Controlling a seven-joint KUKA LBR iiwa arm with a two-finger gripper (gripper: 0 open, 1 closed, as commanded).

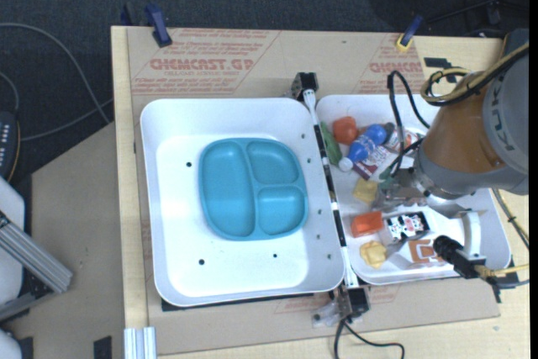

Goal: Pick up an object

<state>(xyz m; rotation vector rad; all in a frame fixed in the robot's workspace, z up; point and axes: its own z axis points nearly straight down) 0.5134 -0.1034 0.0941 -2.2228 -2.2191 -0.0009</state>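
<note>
Low in the right bin [496, 252], at the frame's right, the gripper [395, 191] hangs just over a yellow block [366, 191] that lies immediately to its left, beside the bin's left wall, though whether the pincer is wide or narrow I cannot tell.

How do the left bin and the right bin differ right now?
The left bin holds a single blue divided plate, lying flat near its middle; the right bin holds a jumble of small items, among them an orange block and a plastic bottle. The arm reaches over the right bin, not over the left bin. Both are shallow white bins standing side by side.
</note>
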